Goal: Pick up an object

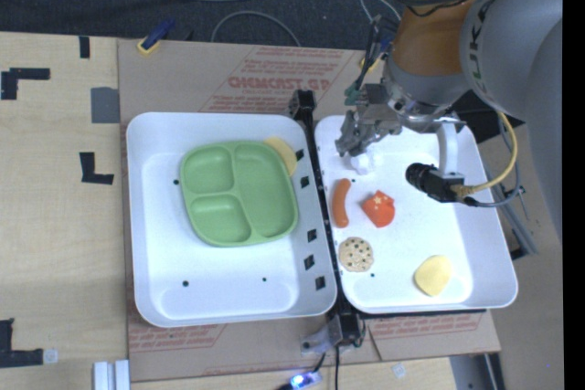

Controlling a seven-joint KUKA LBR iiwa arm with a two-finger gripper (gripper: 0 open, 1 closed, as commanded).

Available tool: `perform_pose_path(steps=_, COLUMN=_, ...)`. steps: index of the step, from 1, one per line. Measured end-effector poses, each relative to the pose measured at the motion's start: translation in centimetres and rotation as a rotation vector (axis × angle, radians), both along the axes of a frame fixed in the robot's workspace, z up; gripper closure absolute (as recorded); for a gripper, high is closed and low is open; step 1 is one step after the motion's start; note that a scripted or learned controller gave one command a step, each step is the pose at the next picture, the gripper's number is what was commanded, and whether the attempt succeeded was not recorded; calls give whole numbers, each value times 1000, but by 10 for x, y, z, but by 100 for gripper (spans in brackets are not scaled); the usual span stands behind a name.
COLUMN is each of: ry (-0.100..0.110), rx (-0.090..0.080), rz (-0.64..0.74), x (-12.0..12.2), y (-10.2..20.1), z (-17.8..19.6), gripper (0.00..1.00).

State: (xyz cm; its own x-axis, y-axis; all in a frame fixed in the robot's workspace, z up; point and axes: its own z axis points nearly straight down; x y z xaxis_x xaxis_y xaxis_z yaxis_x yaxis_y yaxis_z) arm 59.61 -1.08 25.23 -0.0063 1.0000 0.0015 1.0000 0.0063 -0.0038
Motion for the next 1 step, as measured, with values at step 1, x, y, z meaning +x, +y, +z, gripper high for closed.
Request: perform_pose_path(steps=1, ry=1, rx=0, rz=0, x=1, y=54, z=-17, gripper=100)
